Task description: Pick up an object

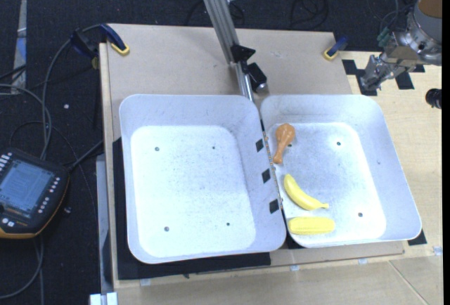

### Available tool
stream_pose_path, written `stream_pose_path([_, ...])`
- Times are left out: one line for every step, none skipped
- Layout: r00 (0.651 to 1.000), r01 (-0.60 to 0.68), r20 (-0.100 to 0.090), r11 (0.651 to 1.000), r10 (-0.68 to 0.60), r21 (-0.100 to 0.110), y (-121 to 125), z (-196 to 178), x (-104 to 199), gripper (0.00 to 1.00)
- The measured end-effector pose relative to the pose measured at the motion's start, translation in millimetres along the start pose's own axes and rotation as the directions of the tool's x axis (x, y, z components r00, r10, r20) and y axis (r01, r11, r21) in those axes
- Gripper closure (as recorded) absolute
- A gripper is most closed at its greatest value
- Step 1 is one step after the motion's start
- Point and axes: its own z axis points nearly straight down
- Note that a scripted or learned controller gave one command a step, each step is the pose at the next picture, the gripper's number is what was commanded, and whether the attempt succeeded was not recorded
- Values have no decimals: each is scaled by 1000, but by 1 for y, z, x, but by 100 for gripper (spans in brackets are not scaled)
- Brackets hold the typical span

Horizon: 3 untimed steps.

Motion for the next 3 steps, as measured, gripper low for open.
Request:
stream_pose_path([1000,4,-3,1000,-4,6,-10,10,61,100])
stream_pose_path([1000,4,-3,1000,-4,6,-25,13,112,100])
stream_pose_path([1000,5,-3,1000,-5,6,-31,16,174,100])
